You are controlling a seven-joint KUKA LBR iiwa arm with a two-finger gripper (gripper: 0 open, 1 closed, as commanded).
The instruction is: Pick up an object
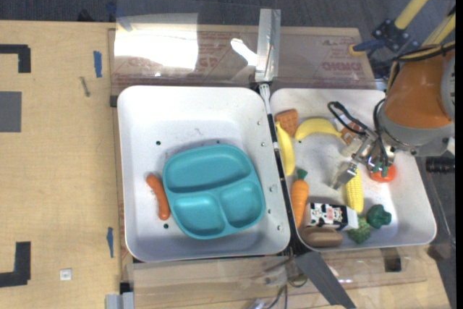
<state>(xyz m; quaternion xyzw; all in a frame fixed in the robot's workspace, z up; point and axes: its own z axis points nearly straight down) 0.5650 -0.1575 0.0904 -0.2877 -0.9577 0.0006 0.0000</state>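
Two shallow white bins sit side by side. In the right bin (416, 217), the grey arm's two-finger gripper (349, 171) hangs near the centre, its metal fingers slightly parted with nothing between them. At its 4 o'clock, just beside it, lies a small yellow plastic corn cob (354, 190), upright and ridged. The left bin (137, 119) holds a teal divided plastic tray (213, 189).

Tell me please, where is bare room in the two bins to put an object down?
Left bin: bare floor behind the teal divided plate, up to the far wall. Right bin: one patch between the banana, the carrot and the corn. Its near edge and the area around the gripper are crowded.
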